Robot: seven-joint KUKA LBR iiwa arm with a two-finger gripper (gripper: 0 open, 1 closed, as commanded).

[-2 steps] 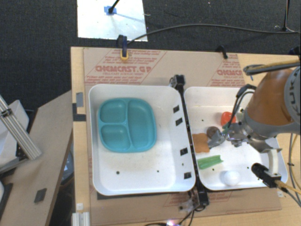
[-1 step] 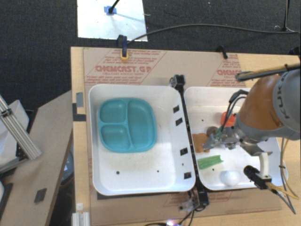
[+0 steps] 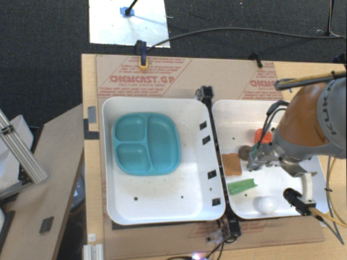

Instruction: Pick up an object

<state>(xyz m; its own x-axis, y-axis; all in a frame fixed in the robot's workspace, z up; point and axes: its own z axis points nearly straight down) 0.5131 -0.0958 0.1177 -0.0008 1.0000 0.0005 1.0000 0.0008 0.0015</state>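
My gripper (image 3: pixel 255 161) hangs low in the right bin (image 3: pixel 238 112), reaching in from the right. Just left of it lies a brown flat block (image 3: pixel 232 164), and a small grey round piece (image 3: pixel 245 153) sits beside the fingertips. An orange-red object (image 3: pixel 262 136) shows just behind the gripper, partly hidden by the wrist. A green strip (image 3: pixel 241 186) lies below the gripper, and a white ball (image 3: pixel 265 204) rests near the bin's front edge. Nothing is visibly held between the fingers.
The left bin (image 3: pixel 124 199) holds a teal divided plate (image 3: pixel 146 143). A black divider with clips (image 3: pixel 212 145) runs between the two bins. The arm's grey body (image 3: pixel 309 123) covers the right bin's right part.
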